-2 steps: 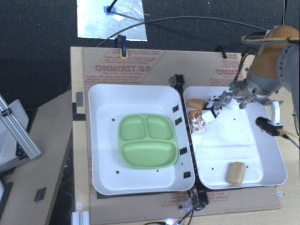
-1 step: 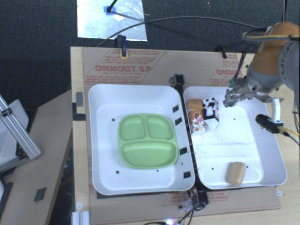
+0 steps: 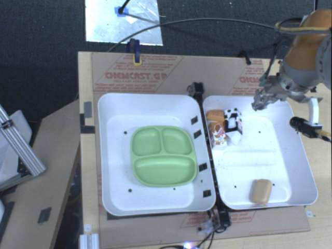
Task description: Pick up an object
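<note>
The right bin [image 3: 290, 154] holds a cluster at its far left: a brown bread-like piece [image 3: 215, 115], a black-and-white toy [image 3: 233, 121] and a small red-and-white packet [image 3: 219, 137]. A tan oblong block [image 3: 261, 191] lies near the bin's front edge. My gripper [image 3: 259, 104] hangs over the far right part of this bin, to the right of the cluster and apart from it. Nothing shows between its fingers.
The left bin [image 3: 111, 139] carries a green divided plate [image 3: 164, 156] in its middle. Black clips line the wall between the two bins [image 3: 205, 144]. A clamp [image 3: 135, 51] stands at the board's far edge.
</note>
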Motion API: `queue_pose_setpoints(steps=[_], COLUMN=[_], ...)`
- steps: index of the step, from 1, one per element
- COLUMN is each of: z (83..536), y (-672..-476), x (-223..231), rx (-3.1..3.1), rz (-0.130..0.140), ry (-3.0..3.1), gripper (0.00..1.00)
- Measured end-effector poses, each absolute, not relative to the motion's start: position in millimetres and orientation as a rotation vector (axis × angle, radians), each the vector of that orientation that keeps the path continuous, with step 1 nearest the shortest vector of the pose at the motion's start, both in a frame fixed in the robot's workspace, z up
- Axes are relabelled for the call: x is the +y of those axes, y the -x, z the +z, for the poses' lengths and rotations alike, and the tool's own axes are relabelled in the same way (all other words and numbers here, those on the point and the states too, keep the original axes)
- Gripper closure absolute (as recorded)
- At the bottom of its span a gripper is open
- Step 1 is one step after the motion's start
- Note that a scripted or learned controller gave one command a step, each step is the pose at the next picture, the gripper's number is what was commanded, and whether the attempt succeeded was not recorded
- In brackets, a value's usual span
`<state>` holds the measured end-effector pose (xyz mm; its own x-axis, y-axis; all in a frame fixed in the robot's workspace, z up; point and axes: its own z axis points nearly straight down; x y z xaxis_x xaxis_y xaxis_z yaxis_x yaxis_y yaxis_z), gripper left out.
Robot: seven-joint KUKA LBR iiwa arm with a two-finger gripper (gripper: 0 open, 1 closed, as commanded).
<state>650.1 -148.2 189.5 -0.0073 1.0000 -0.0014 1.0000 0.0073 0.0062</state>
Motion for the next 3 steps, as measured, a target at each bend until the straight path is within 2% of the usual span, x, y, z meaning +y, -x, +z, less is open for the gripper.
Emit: queue_pose_setpoints(steps=[1,2,3], z=[218.2,218.4,226.8], y=[-651.5,-662.9,-665.3], x=[-148.4,-88.3,-25.2], rx=[2.227,2.231,2.233], rz=[0.005,0.006,0.006], ry=[-2.210,-2.209,-2.209], gripper=[1.00,1.00,1.00])
